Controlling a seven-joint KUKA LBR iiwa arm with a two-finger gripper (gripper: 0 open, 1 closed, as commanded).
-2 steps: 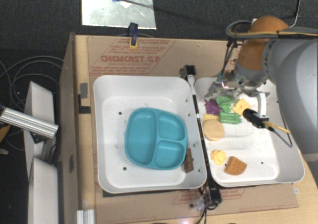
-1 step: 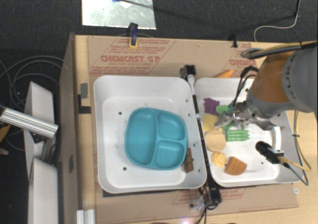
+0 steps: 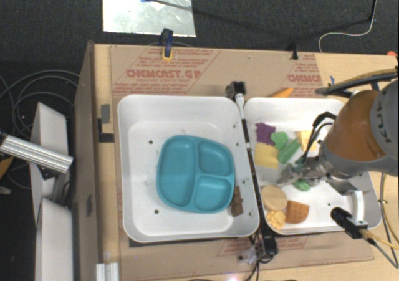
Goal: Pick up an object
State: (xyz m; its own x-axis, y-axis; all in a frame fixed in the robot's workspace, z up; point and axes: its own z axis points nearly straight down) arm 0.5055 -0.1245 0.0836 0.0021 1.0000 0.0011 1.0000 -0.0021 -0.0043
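Toys crowd the right bin (image 3: 368, 214): a purple piece (image 3: 265, 131) at the far left, green pieces (image 3: 285, 144) beside it, a yellow block (image 3: 266, 157) nearer, then a round tan disc (image 3: 274, 198) and an orange waffle-like piece (image 3: 297, 212) at the near edge. The end effector (image 3: 303, 172) sits low among the green pieces; whether it is clenched or released, I cannot tell. The left bin (image 3: 140, 149) holds a teal divided plate (image 3: 196, 174), with a small brown item (image 3: 237, 202) just right of it.
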